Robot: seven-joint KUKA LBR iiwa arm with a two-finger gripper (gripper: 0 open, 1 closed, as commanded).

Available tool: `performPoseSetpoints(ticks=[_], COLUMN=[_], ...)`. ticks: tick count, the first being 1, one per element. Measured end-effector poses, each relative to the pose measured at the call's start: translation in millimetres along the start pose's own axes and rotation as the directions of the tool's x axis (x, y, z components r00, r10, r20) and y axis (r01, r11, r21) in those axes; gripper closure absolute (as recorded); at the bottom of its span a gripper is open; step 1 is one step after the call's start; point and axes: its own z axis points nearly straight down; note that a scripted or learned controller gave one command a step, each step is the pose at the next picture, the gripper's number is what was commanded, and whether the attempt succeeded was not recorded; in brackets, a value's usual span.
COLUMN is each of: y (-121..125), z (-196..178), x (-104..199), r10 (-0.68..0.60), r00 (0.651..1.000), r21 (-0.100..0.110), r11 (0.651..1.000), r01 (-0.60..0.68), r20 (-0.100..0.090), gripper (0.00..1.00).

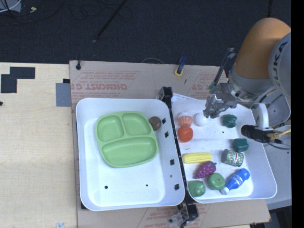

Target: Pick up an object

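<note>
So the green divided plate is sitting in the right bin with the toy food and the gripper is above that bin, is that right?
Not quite. The camera view shows the green divided plate in the left bin, with a small brown ball at its edge. The toy food, such as the corn and grapes, lies in the right bin, and the gripper is above that bin.

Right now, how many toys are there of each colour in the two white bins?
Green: 5, the divided tray, two round fruits, two dark pieces
Orange: 2
White: 1 ball
Yellow: 1 corn
Purple: 1 grapes
Blue: 1 bottle
Brown: 1 ball
Silvery: 1 can
Total: 13
</note>
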Motion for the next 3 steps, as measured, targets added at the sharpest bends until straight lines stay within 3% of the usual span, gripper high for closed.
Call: performPoseSetpoints(ticks=[2,3], y=[-34.0,-35.7], z=[10.1,18.1], x=[99.7,147.1], r10=[0.001,0.000], r00=[1.000,1.000], r21=[0.002,0.002], r11=[1.000,1.000], r01=[-0.001,0.000], r20=[0.001,0.001], gripper=[1.00,1.00])
